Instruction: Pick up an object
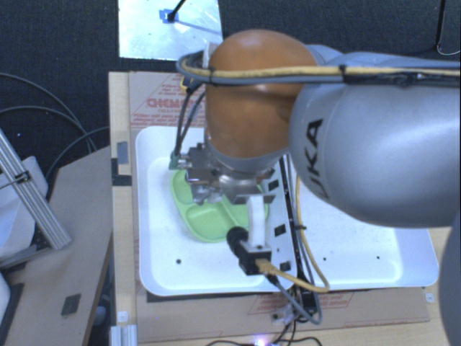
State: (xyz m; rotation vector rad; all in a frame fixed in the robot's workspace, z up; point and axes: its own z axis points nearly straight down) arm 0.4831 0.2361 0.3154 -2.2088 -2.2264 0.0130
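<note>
A light green, shallow plastic piece (198,218) lies in the left white bin (155,265), near its middle. The grey arm with its orange band (248,85) reaches in from the right and hangs directly over that green piece, hiding most of its right part. The wrist flange (220,175) sits just above the green piece. The gripper itself is hidden beneath the wrist.
The right white bin (374,265) lies beside the left one, largely covered by the arm. Cables and a black connector (241,247) hang from the wrist over the left bin's front. A cardboard sheet (155,103) lies under the bins. An aluminium bar (29,193) stands at the left.
</note>
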